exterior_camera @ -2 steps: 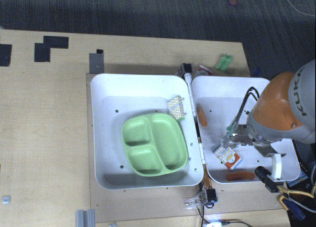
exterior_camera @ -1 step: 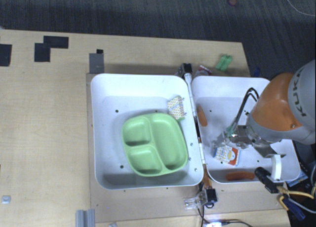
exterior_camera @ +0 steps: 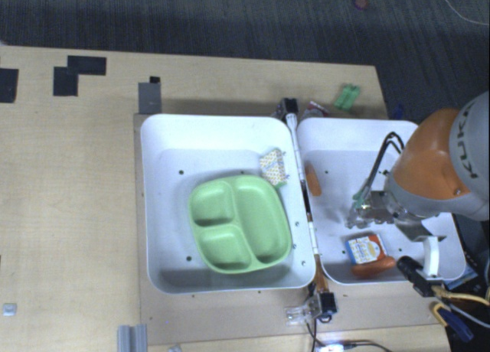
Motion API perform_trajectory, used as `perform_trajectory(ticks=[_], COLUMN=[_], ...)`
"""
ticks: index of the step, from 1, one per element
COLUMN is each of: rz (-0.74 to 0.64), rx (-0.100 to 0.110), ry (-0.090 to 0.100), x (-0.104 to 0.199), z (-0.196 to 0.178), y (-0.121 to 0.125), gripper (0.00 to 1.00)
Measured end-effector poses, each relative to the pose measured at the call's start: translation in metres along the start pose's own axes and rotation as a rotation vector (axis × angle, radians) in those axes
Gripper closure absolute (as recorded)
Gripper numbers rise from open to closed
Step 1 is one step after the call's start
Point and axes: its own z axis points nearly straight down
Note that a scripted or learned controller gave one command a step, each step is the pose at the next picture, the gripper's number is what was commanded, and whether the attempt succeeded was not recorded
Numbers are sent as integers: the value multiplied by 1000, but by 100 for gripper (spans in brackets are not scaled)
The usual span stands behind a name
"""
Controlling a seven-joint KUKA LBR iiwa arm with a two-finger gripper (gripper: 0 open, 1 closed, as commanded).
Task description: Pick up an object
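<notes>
Looking down at a slant, we see a pale wooden worktop (exterior_camera: 69, 190) carrying two shallow white bins side by side. The left bin (exterior_camera: 164, 151) holds a light green plate with three compartments (exterior_camera: 240, 223), lying flat near the middle. Just beyond the plate's far right corner, near the wall shared with the other bin, sits a small patterned scrap (exterior_camera: 272, 164).

Moving right, the right bin (exterior_camera: 337, 144) has a thin orange strip (exterior_camera: 312, 180) lying close to its left wall. Nearer the front of this bin we find a small blue and orange packet (exterior_camera: 364, 249), and touching its front edge a red-orange object (exterior_camera: 373, 265).

The grey arm with its orange band (exterior_camera: 432, 167) reaches in from the right, and its pincer (exterior_camera: 364, 211) hangs low in the right bin, just behind the packet. We cannot tell whether the pincer is open or closed, and nothing is visibly held in it.

We judge the main risk to be a miss: the pincer sits behind the packet rather than over it, so a straight descent may meet bare bin floor. The packet looks flat and may slide away. Because the packet and the red-orange object touch, a grab may nudge both or catch neither.
</notes>
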Motion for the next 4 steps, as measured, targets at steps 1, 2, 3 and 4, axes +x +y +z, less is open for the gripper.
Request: perform_trajectory(ticks=[1,2,3,4], rz=[-2,-3,-3,0], rx=[21,23,25,22], ry=[-2,-2,0,-2], x=[-55,-54,7,-2], z=[-67,-67,0,30], y=[103,103,134,111], gripper=[100,0,0,0])
